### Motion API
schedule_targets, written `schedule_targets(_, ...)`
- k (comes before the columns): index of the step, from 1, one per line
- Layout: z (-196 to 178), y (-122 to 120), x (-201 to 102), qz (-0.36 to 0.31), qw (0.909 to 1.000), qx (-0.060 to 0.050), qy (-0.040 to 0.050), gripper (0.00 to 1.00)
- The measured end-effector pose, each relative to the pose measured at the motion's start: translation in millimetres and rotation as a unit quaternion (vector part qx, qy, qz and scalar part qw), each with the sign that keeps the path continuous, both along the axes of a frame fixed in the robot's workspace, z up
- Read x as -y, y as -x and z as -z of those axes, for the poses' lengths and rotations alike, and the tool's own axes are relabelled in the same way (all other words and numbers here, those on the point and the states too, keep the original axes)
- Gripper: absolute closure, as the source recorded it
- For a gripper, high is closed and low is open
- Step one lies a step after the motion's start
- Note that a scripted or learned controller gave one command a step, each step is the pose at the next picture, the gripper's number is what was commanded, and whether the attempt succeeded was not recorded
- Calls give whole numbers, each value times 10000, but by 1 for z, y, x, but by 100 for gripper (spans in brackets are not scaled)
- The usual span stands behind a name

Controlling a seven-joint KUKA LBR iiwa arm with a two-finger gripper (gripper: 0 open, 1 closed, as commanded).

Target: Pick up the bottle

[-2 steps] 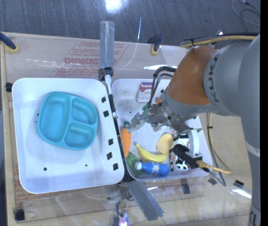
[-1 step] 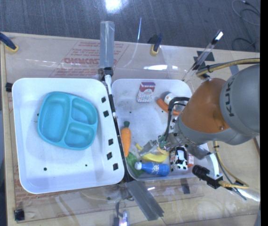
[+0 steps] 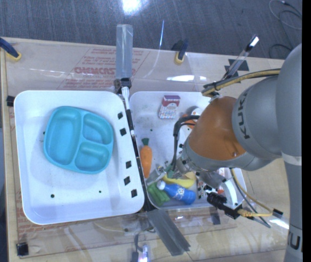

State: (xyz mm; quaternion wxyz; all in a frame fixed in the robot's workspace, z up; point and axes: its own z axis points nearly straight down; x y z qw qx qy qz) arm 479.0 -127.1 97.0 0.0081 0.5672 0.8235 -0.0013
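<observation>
Blue plastic catches your eye low in the right bin (image 3: 144, 100): that is the bottle (image 3: 180, 194), lying on its side against the bin's near wall, its pale cap end pointing toward the left bin (image 3: 30, 108). Take the carrot (image 3: 146, 158) as your landmark. The bottle sits just below and to the right of it, with a yellow piece (image 3: 178, 180) resting between them and a green item (image 3: 157, 191) touching the bottle's cap side, directly under the carrot. These things look crowded into the near corner, likely because loose items drift to the walls, so you should expect contact with neighbours on any approach. Farther from the carrot, toward the far wall, a small red and white box (image 3: 169, 107) lies well apart from the pile. Left of the carrot, across the divider, the blue sectioned tray (image 3: 79, 140) rests in the other bin. The arm's orange band (image 3: 213, 135) hangs to the right of the carrot, and the gripper (image 3: 191, 173) appears to sit beneath the wrist, just above the bottle. You cannot tell its opening, as the wrist hides it, nor whether anything is held.
</observation>
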Motion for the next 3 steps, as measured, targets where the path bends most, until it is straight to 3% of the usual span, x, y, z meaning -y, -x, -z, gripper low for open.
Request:
schedule_targets(1,4,1,23,-855,9963,-47,-48,0)
schedule_targets(2,-6,0,24,-875,9962,-33,-42,100)
schedule_targets(3,4,1,27,-1736,9848,-72,-54,100)
